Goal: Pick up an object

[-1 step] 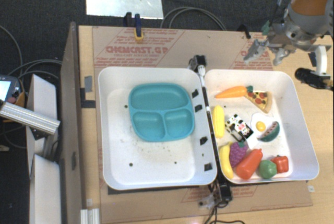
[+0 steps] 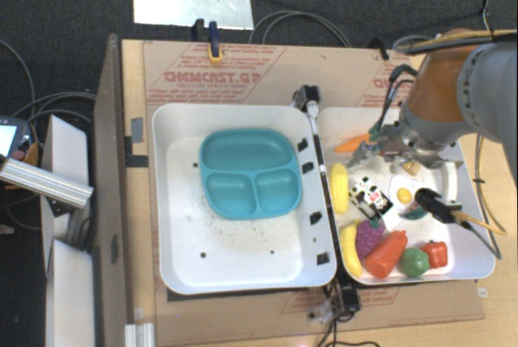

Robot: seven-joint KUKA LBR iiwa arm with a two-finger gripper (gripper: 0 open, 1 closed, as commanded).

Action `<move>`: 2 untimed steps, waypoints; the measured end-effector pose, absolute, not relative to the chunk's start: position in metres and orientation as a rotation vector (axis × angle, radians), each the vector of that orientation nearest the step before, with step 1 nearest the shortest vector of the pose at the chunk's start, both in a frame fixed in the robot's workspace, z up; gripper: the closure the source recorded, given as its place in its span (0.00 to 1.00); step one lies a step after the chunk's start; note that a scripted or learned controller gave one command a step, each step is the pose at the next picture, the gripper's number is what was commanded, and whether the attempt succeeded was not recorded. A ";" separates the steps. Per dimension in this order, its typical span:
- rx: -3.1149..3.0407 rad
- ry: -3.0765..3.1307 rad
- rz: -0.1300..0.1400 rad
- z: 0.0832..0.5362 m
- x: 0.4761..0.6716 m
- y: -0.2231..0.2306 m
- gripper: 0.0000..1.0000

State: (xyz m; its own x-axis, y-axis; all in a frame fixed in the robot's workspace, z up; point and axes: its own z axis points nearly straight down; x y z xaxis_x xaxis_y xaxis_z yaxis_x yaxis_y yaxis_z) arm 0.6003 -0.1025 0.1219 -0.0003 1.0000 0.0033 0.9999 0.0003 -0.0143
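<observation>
Arm point(image 2: 486, 86) is in from the right, orange band point(image 2: 437, 86) above the wrist, with the gripper point(image 2: 387, 145) low over the upper part of the right bin point(image 2: 473, 240). Claw state: cannot tell, the wrist hides it from this angle, and nothing visibly pinched. All pickable stuff sits in that right bin. An orange carrot point(image 2: 352, 145) lies just beside the gripper on its left, close enough that I can't say if they touch. Below that, a yellow corn cob point(image 2: 339, 187) lies along the bin's left wall, with a black-and-white toy point(image 2: 370, 196) next to it and a fried egg point(image 2: 404, 196) further right. Along the bottom edge there's a cluster, left to right: yellow piece point(image 2: 349, 247), purple grapes point(image 2: 369, 236), red-orange piece point(image 2: 388, 251) tilted against the grapes, green piece point(image 2: 415, 260), and small red piece point(image 2: 436, 254) touching the green one. The left bin point(image 2: 182, 240) holds just a teal divided plate point(image 2: 249, 174), lying flat near its middle and well apart from the gripper. Both bins sit on a printed cardboard sheet point(image 2: 243, 74).
</observation>
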 end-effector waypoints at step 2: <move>-2.205 -2.217 0.012 0.106 0.663 -0.136 1.00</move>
State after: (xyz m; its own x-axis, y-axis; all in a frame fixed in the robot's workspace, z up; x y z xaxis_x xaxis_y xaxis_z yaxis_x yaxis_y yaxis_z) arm 0.6625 -0.1362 0.1057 -0.0053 1.0000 0.0047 0.9999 0.0054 -0.0154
